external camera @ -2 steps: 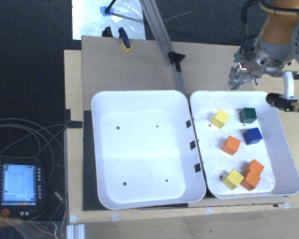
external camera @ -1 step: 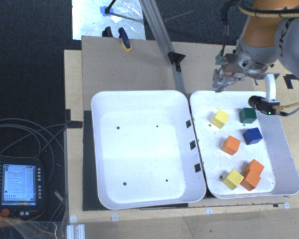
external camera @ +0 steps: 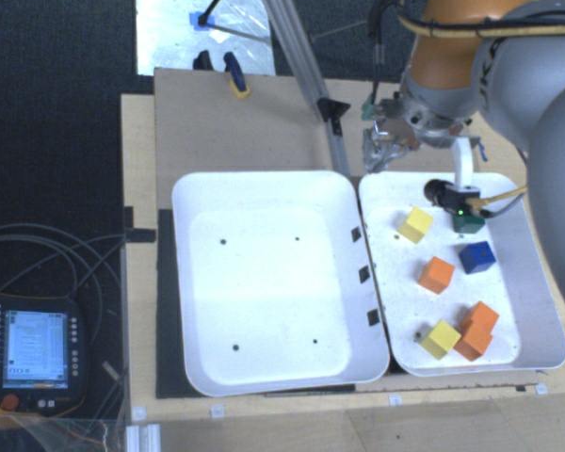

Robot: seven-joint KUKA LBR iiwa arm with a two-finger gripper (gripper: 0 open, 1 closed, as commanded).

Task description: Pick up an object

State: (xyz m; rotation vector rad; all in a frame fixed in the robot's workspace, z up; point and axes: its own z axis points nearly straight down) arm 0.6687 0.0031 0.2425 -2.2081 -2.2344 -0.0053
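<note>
Our gripper [external camera: 381, 149] hangs over the right bin's [external camera: 537, 281] far left corner (we cannot tell its state); the nearest block, a yellow cube [external camera: 416, 225], lies just toward us, slightly right.

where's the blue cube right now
The blue cube lies in the right-hand bin, toward its right side, just right of an orange cube and below the green-lit part of the arm's tool.
</note>
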